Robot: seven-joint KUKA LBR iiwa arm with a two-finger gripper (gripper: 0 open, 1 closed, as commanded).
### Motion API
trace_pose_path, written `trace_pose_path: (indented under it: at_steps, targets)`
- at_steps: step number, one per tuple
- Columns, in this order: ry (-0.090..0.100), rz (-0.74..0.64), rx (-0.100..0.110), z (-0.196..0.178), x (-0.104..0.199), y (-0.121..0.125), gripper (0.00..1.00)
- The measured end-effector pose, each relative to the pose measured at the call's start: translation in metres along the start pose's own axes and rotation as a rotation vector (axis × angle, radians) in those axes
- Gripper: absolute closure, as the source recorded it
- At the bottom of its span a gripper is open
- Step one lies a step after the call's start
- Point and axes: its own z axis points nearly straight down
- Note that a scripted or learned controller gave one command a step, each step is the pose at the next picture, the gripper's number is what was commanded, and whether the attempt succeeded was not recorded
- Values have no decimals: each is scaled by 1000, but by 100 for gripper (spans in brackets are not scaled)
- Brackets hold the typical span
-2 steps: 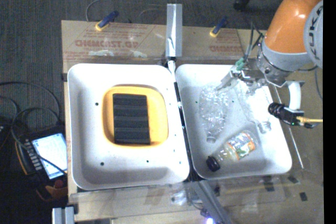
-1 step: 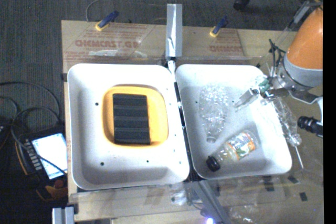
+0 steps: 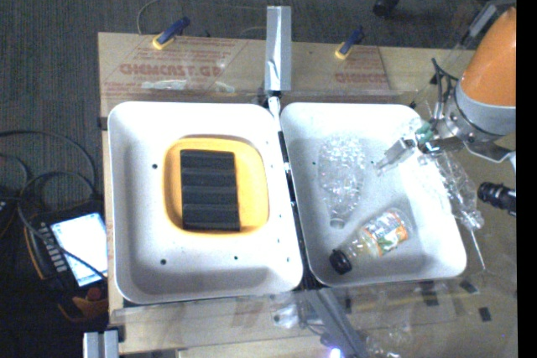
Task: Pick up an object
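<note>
Nearest the camera, at the front of the right bin, a plastic bottle with a black cap and a colourful label is lying on its side, its cap pointing toward the bin's front-left corner. Just behind it a second bottle — clear and crumpled — is lying lengthwise toward the middle of the same bin, close to the first one but apart from it. In the left bin, a yellow tray is sitting flat in the centre, holding a black ribbed block that is covering most of its inside. Further back and to the right, the gripper is hanging over the right bin's far right side, its slim tip angling down toward the crumpled bottle yet staying well apart from both bottles; nothing is sitting between its fingers, and whether they are spread or closed I cannot tell. Above it the arm's orange band is showing at the right edge. Beyond the bins, two clamps with blue handles are gripping the bench's back edge — one behind each bin.
</note>
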Motion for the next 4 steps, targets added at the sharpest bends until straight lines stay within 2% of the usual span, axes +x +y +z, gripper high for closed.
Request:
trace_pose_path:
  at_steps: [1, 2, 3, 4]
  targets:
    - [-2, 67, 0, -82, 32, 47, 100]
    - [-2, 173, 4, 90, 21, 44, 100]
    - [-3, 179, 1, -2, 68, 114, 100]
    - [-5, 261, 5, 79, 19, 94, 100]
